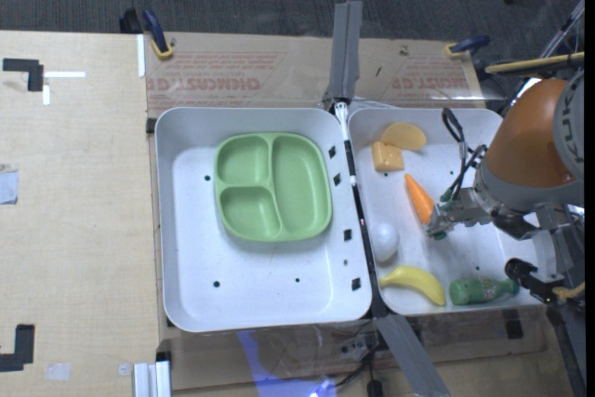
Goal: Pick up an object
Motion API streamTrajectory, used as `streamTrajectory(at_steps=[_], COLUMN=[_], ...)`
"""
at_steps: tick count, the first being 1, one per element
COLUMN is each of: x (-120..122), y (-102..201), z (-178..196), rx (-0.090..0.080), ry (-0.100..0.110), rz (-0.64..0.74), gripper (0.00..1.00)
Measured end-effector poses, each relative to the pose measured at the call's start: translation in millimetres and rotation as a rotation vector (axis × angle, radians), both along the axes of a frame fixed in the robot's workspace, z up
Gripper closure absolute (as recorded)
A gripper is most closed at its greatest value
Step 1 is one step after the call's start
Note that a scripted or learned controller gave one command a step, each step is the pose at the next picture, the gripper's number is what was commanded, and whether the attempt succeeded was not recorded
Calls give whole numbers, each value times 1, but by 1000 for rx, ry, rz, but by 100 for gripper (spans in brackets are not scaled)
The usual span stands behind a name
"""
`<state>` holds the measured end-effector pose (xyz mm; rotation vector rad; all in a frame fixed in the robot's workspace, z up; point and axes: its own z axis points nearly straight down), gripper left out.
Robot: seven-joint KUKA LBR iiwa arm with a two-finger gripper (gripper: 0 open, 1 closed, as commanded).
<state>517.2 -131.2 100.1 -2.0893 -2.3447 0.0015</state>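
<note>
Fingers of the gripper (437, 229): their state cannot be told. Just beside them lies the carrot (418, 198), judged light, stiff, smooth; mid-length is best gripped.

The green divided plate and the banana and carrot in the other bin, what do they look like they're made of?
The green plate looks like moulded plastic: one even pale colour, rounded compartment walls, a soft matte sheen. The banana and carrot look like plastic toy food, judging by their flat, uniform yellow and orange, though the view is too coarse to be sure.
</note>
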Motion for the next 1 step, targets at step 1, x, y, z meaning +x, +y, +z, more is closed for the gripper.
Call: streamTrajectory(at_steps=[1], x=[84], y=[54], z=[91], rx=[-2], ry=[0], rz=[-254], gripper=[100])
